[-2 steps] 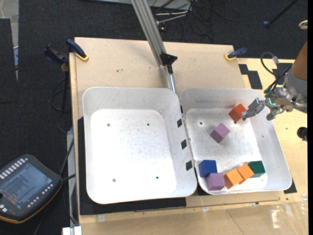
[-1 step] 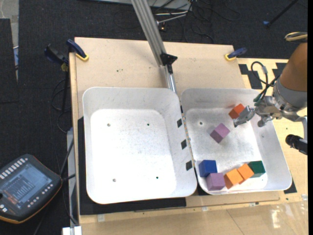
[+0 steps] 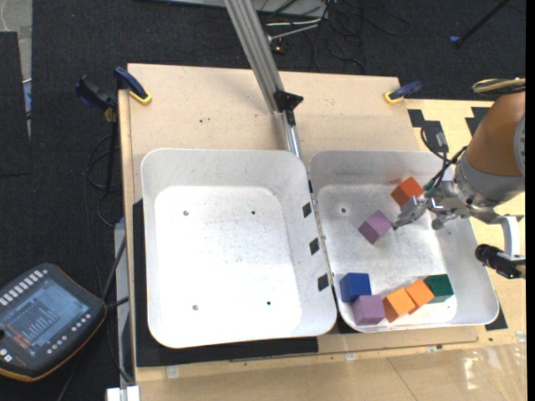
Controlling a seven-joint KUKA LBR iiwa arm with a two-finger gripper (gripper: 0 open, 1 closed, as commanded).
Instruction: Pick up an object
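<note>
The right white bin (image 3: 476, 307) holds several blocks. An orange block (image 3: 407, 191) lies near its upper right and a purple block (image 3: 375, 225) sits just below and left of it. Along the front edge stand a blue block (image 3: 355, 286), a second purple block (image 3: 369, 309), an orange block (image 3: 401, 300) and a green block (image 3: 437, 287). My gripper (image 3: 411, 214) reaches in from the right, low over the bin, between the upper orange block and the purple block beside it. Nothing shows between its fingers.
The left white bin (image 3: 167, 182) lies beside the right one. A slanted metal pole (image 3: 255, 44) rises from the bench behind the bins. A teach pendant (image 3: 46, 316) rests at the lower left, off the bench. Clamps sit at the bench's back corners.
</note>
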